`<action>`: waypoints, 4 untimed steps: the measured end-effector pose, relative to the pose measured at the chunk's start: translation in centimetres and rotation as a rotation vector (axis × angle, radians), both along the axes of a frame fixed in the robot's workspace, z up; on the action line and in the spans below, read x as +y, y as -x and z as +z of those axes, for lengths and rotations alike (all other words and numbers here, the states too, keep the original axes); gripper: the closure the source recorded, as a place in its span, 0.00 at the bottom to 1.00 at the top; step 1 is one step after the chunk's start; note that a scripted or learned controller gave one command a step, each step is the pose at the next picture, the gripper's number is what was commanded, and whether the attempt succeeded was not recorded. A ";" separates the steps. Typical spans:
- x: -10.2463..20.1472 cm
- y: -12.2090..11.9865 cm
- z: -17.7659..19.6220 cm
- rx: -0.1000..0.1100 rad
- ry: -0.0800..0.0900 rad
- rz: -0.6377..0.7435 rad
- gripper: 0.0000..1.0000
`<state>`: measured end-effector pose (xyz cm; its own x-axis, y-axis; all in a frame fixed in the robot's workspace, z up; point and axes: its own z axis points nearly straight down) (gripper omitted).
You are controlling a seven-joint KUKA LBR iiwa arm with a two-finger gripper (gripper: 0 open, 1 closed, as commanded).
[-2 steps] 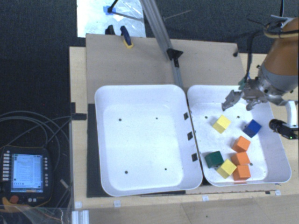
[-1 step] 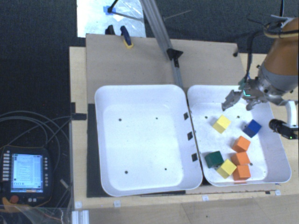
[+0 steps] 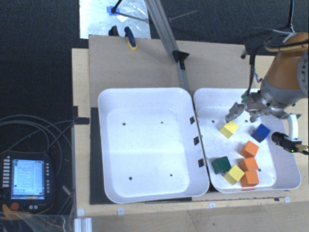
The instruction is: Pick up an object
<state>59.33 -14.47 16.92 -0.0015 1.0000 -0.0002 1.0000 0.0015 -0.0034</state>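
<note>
The blocks lie in the right bin [image 3: 205, 98], and the right bin serves as the landmark here. Nearest the tool is a yellow block [image 3: 229, 129], which sits in the upper middle of that bin's floor, tilted and apart from the others. A blue block [image 3: 260, 132] rests further toward the bin's right wall, level with the yellow one. Below it, an orange block [image 3: 249, 149] stands at the head of a short column: a second orange block [image 3: 249, 164] touches it from below, and a third orange block [image 3: 249, 179] lies at the bin's lower edge. A second yellow block [image 3: 234, 174] sits just beside the lowest orange ones, on their left, and a dark green block [image 3: 221, 165] touches that yellow piece, closer to the bin's left wall.

The gripper [image 3: 237, 112] hangs over the upper part of the right bin, just above and beside the first yellow block. Its grey fingers point down and to the left, and nothing shows between them; whether they are parted or pressed together cannot be told from this angle. The arm [image 3: 286, 71], with its orange band, reaches in over the bin's upper right corner.

The left bin [image 3: 104, 105] adjoins the right bin's left wall. A tablet [image 3: 25, 180] lies on the floor well away from both.
</note>
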 end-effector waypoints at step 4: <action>0.5 0.1 -0.7 -0.010 0.001 0.003 1.00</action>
<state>59.21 -14.02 16.26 -0.0047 1.0000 -0.0011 1.0000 0.0047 0.0062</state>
